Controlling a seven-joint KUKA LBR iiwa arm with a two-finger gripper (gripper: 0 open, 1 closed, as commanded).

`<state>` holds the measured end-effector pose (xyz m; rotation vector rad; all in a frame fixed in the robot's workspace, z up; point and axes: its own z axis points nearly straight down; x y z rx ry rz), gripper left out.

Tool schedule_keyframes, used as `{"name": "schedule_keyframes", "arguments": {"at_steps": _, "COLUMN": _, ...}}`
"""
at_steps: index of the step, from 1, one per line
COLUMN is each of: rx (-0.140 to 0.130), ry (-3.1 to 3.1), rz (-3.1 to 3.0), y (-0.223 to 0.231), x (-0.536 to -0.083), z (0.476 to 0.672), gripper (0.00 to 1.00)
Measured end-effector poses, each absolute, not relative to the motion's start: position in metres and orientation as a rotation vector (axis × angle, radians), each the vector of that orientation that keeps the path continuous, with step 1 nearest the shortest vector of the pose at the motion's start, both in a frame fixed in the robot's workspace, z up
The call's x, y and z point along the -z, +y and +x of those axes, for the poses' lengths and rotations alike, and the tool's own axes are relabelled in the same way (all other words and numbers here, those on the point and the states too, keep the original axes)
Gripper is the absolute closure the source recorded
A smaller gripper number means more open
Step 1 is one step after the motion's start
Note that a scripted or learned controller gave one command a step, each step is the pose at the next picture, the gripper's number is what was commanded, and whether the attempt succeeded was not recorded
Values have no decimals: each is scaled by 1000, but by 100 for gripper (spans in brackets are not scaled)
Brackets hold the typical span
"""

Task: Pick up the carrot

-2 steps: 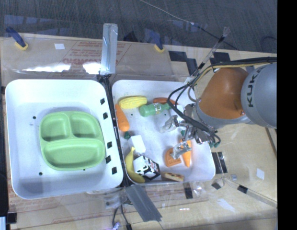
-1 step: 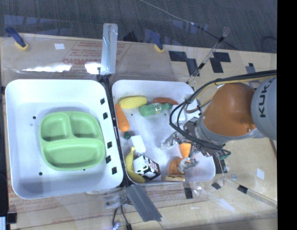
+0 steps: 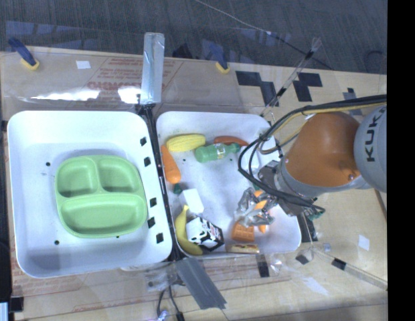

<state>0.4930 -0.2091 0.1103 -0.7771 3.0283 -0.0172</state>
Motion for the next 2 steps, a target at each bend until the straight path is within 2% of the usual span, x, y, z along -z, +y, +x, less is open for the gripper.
{"name": "schedule_keyframes", "arguments": {"at_steps": 1, "rx": 16, "ry": 2888, "rz": -1198, "y": -209, "x": -99, "z": 491, "gripper": 100}}
{"name": "schedule_keyframes", "arguments": {"at_steps": 2, "rx": 19, "ry": 2880, "rz": -1206, "y": -206, "x": -111, "z": 494, "gripper": 100}}
